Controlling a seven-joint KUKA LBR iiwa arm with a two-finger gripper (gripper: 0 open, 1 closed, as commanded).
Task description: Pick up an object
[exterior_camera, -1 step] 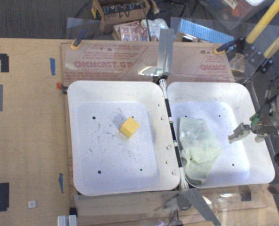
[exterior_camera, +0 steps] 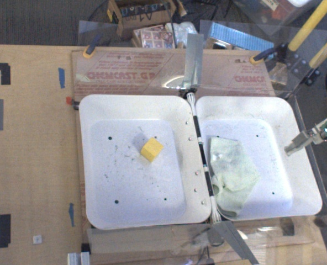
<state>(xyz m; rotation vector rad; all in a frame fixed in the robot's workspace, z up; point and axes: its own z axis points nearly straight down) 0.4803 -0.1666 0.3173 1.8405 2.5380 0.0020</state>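
A small yellow block (exterior_camera: 151, 149) lies near the middle of the left white bin (exterior_camera: 97, 115). A crumpled pale green cloth (exterior_camera: 232, 173) sits in the right white bin (exterior_camera: 279, 120), against its left wall and reaching toward the front edge. My gripper (exterior_camera: 307, 139) pokes in at the right edge of the view, above the right rim of the right bin. It is well to the right of the cloth and touches neither object. Nothing shows in its grasp.
A clear plastic sheet and cardboard (exterior_camera: 169, 73) stand behind the bins. Cluttered boxes (exterior_camera: 147, 15) lie beyond it. A metal divider (exterior_camera: 199, 142) runs between the two bins. The wooden bench (exterior_camera: 25, 148) stretches to the left.
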